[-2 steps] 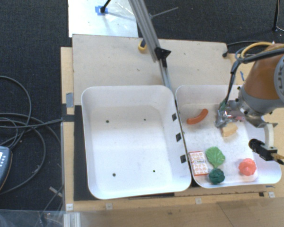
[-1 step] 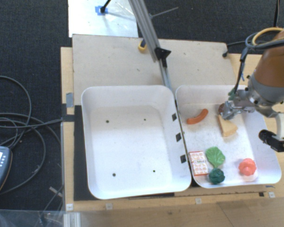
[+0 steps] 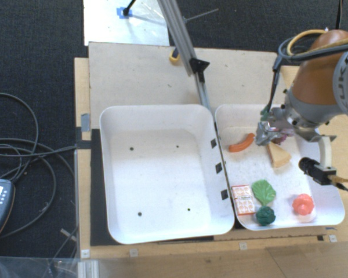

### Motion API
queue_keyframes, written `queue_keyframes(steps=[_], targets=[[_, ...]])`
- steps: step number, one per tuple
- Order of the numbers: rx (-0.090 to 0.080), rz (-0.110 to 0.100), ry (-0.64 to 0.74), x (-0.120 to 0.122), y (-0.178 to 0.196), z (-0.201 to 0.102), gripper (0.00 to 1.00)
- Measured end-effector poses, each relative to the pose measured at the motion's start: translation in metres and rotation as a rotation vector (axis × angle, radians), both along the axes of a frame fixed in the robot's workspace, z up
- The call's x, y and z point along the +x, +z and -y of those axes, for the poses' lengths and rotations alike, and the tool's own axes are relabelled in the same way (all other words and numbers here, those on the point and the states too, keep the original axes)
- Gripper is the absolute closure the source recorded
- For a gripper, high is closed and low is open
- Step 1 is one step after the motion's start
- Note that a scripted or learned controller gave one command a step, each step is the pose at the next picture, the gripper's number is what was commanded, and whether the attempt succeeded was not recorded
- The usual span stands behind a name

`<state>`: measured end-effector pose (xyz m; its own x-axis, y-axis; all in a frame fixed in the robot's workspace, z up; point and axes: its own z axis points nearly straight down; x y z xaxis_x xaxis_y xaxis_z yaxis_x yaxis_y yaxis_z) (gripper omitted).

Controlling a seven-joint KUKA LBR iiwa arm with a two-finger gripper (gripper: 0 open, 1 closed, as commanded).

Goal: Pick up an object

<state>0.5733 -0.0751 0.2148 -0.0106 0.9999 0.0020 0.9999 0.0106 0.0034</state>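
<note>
Printed red-and-white packet [image 3: 242, 199], writing unreadable, beside green leaf [image 3: 264, 191] in right bin [image 3: 336, 216].

A pale wooden bench [image 3: 133, 77] carries two shallow white bins side by side. The left bin [image 3: 119, 213] sits near the bench's middle, its right rim touching the right bin [image 3: 235, 117] (small black clips mark the seam where they meet). A grey pole [image 3: 182, 33] slants over the bench's far part, towards the seam. A small yellow ring-shaped piece [image 3: 174, 55] lies on the board beside the pole.
</note>
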Motion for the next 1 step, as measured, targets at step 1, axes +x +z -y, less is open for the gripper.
queue_keyframes(steps=[1], targets=[[0.001,-0.001,0.001,-0.0113,0.0137,-0.0542,1.00]])
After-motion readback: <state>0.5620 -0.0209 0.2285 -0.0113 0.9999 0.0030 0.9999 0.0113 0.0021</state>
